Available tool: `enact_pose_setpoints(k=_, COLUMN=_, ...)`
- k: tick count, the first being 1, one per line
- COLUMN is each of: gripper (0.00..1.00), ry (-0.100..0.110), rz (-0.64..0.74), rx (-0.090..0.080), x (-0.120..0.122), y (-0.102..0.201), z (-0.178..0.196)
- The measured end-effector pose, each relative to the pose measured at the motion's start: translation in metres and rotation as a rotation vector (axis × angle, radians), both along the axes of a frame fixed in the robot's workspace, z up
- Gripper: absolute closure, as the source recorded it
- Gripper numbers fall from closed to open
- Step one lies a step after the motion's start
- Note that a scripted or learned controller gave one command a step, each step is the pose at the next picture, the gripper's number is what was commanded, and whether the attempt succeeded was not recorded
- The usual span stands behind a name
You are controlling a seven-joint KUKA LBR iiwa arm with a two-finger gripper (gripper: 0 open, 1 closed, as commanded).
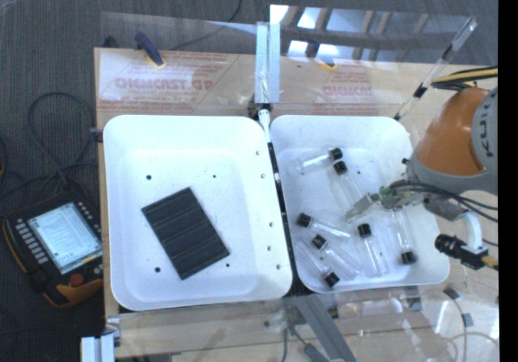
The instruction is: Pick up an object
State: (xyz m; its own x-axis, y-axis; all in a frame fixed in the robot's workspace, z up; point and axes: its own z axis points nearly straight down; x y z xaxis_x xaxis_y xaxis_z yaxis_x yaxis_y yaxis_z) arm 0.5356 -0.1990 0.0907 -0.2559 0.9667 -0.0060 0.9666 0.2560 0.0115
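Note:
Several clear vials with black caps lie scattered in the right bin (380, 132); one lies at the top (321, 160), another in the middle (344, 184), and more near the front (315, 258). My gripper (367, 206) reaches in from the right, low over the middle of the right bin, just above a black-capped vial (369, 245). A dark ribbed rectangular pad (184, 232) lies flat in the left bin (129, 142).
A handheld pendant (53, 249) with a lit screen sits on the floor at left. A clear upright panel (267, 61) stands behind the bins. Cables and a black connector (455, 247) hang at the right edge by the arm.

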Motion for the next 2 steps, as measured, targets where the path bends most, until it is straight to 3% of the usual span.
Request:
enact_pose_setpoints(k=1, gripper=0.0, ry=-0.007, rz=0.057, rx=-0.006, x=-0.046, y=0.023, z=0.001)
enact_pose_setpoints(k=2, gripper=0.0, ry=0.0, rz=0.055, rx=-0.003, x=0.088, y=0.023, z=-0.001)
